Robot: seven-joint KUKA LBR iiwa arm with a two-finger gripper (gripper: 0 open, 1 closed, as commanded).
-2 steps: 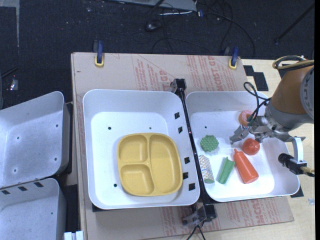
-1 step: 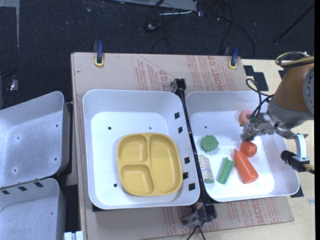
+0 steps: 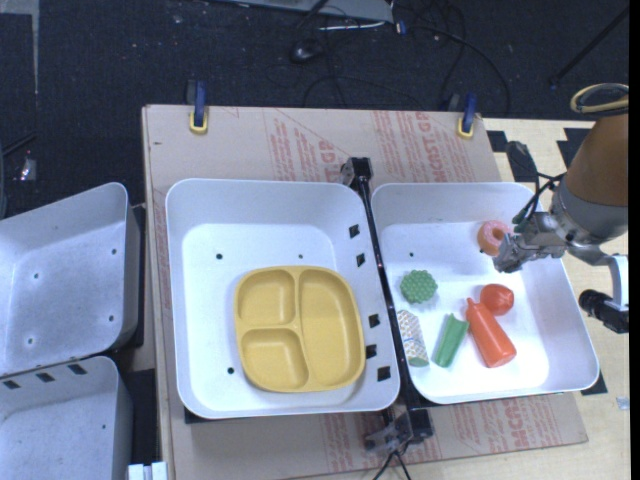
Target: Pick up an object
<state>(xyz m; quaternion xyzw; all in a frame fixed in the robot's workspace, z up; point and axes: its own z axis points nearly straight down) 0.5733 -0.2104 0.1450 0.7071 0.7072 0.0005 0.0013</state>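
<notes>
The claw (image 3: 508,253) hangs over the upper right part of the right bin (image 3: 560,373); whether it is released or clenched cannot be told from above. A pink ring (image 3: 490,234) lies just beside it, to its left, close to the bin's far wall. Just below the claw sits a red tomato (image 3: 497,297), and an orange bottle (image 3: 489,333) lies touching it. Further left lie a green cucumber (image 3: 450,339), a round green ball (image 3: 419,286) and a patterned tube (image 3: 411,337). Well to the claw's left, the left bin (image 3: 200,268) holds a yellow divided tray (image 3: 298,327) with three compartments.
</notes>
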